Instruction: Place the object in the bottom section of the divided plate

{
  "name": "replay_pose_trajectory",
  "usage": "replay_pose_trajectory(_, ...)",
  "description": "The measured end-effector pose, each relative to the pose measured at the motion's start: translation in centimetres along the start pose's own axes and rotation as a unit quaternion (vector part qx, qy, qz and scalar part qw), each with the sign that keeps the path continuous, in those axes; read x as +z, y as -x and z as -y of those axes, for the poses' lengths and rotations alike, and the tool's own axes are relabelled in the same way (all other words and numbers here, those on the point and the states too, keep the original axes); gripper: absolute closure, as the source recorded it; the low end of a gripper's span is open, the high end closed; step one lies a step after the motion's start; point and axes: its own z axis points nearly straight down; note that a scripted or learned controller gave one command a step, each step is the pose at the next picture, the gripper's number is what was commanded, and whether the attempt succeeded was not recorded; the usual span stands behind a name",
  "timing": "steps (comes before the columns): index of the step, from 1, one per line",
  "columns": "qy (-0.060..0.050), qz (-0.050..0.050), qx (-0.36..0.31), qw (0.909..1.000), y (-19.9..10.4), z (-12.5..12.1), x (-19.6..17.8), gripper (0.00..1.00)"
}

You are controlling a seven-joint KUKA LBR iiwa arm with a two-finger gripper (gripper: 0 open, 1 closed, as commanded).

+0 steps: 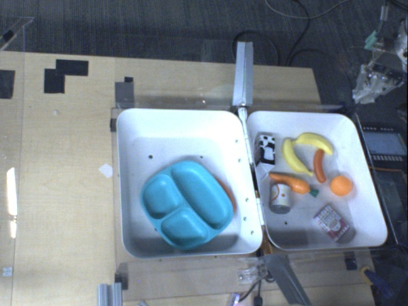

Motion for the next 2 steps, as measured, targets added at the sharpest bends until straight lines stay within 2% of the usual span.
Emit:
replay_pose_trajectory(1,-0.003,-0.001,0.107,0.9943,0.9,4.6,-2.2,1.0)
replay_pose_trajectory(2,-0.004,0.0,0.079,0.9969,-3.5,-4.4,-2.3,1.0)
